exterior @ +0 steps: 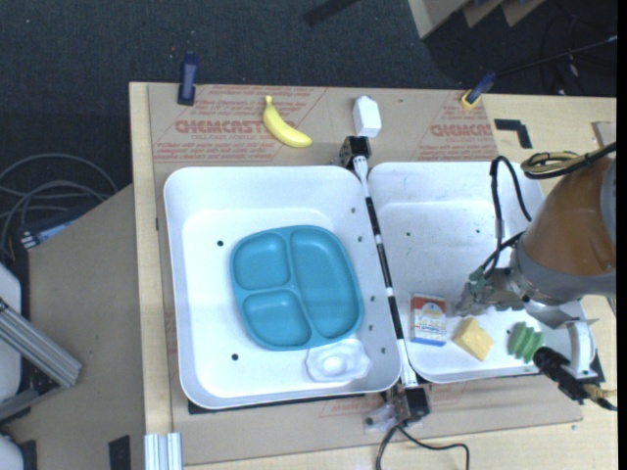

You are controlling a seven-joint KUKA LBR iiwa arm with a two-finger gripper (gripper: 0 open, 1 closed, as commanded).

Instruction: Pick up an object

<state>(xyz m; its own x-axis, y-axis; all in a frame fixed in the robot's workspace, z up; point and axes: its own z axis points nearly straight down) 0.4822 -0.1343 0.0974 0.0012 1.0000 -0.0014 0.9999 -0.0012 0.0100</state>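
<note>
Two shallow white bins [196, 204] sit side by side on a cardboard-covered worktop [411, 125]. Over the right bin, the tool [477, 297] hovers just above a yellow sponge-like block [473, 340]; its grip state is unclear. Approach seems underway; descending and closing likely comes next.

Bins [196, 213]: smooth white plastic, slightly glossy.
Tray [294, 287]: blue plastic, smooth, a soft sheen is seen.
Banana [282, 125]: yellow, smooth, plastic-looking.
Bench [235, 125]: matt brown cardboard, printed in red.
Floor [98, 27]: dark, rough carpet.
Arm [578, 233]: orange band, glossy.
Lid [335, 362]: clear glossy plastic.
Block [473, 341]: yellow, matt.
</note>
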